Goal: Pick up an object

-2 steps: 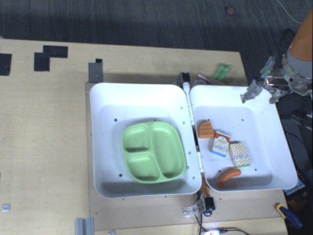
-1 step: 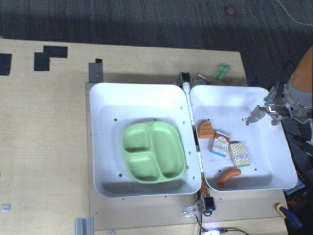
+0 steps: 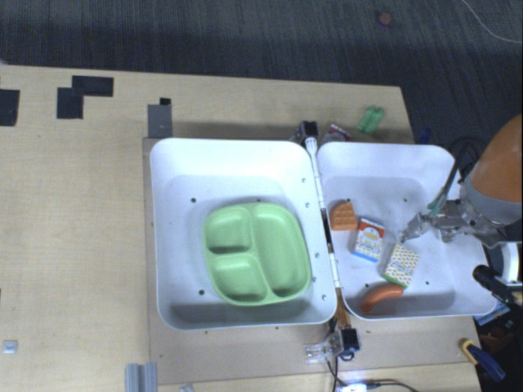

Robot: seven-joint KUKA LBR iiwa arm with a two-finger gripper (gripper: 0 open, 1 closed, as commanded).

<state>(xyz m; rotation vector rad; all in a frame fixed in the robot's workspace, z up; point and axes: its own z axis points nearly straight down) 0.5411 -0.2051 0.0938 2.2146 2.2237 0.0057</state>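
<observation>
While gripper hangs over right bin, from camera view:

Bins: left bin (image 3: 163, 219) and right bin (image 3: 425, 162) side by side on bench (image 3: 73, 243).

Left bin: green tray (image 3: 256, 251), three compartments, near middle of floor.

Right bin, left wall: orange block (image 3: 343, 216) just beside it.

Right bin, middle: carton (image 3: 369, 240), white with blue and orange print, right of block and slightly toward front edge.

Right bin, toward front: packet (image 3: 401, 264), pale with green dots, long axis tilted, upper end leaning right.

Right bin, front edge: sausage (image 3: 381, 296), red-orange, long axis roughly along front wall, just below packet.

Gripper (image 3: 418, 225): right half of right bin, reaching in from right edge, tip pointing left.

Jaws: cannot tell whether apart or together; too small and blurred.

Held: nothing visible between jaws.

Key relation: packet nearest, just below-left of tip, upper end close to it; carton further left; sausage further toward front edge.

Judged next move: short shift toward front-left and descent onto packet, closing across its narrow width rather than along tilted long axis.

Risk, as judgement: flat packet may slip or slide against sausage.
</observation>
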